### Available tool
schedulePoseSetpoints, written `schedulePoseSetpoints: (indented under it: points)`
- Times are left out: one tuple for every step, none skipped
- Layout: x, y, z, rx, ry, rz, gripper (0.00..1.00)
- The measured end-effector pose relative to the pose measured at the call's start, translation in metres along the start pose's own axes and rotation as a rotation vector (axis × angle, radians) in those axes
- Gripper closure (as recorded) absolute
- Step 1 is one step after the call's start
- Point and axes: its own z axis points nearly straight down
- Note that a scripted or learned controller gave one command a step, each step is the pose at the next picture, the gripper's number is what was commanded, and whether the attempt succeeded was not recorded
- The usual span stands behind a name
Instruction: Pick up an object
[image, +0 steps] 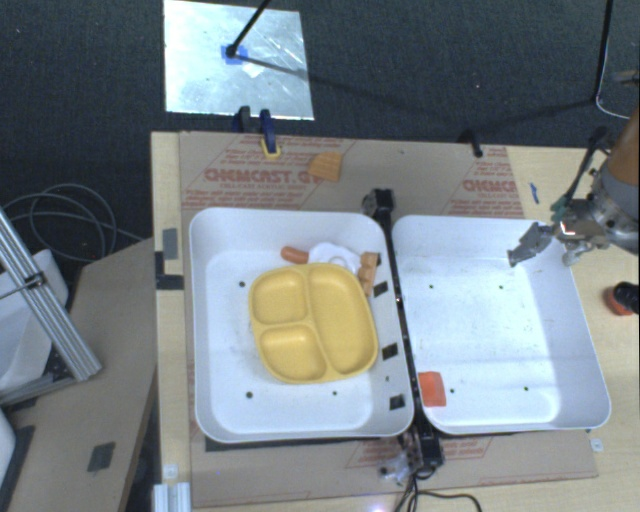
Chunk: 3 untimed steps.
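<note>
1. I read this as the approach step: my end effector (545, 243) hovers at the upper right corner of the right bin (575, 395), with nothing between its fingers. Whether they stand apart or together I cannot tell; they are small and blurred against the white.

2. Candidates for the pick sit well apart from it. In the right bin, a small orange block (431, 388) lies at the lower left corner, close against the wall.

3. In the left bin (215, 400), a yellow divided plate (312, 322) lies in the middle. Behind it are a small sausage-like piece (295, 255), a white object (333, 256) and a tan block (369, 268) near the right wall.

4. An orange-brown piece (326, 165) rests on the worktop (420, 170) beyond the bins, so I do not count on it.

5. My judgement: the orange block is the nearest target. The next move calls for travel across the right bin toward that corner, then a descent.

6. The risk I see is the wall: a finger may land on the rim instead of clearing the block.
</note>
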Motion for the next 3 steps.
schedulePoseSetpoints:
  points:
    - [0.000,0.001,-0.011,-0.004,-0.001,-0.004,1.00]
    - [-0.017,-0.030,-0.180,-0.019,-0.008,0.002,1.00]
    - [-0.015,-0.030,-0.169,-0.002,-0.002,0.000,0.00]
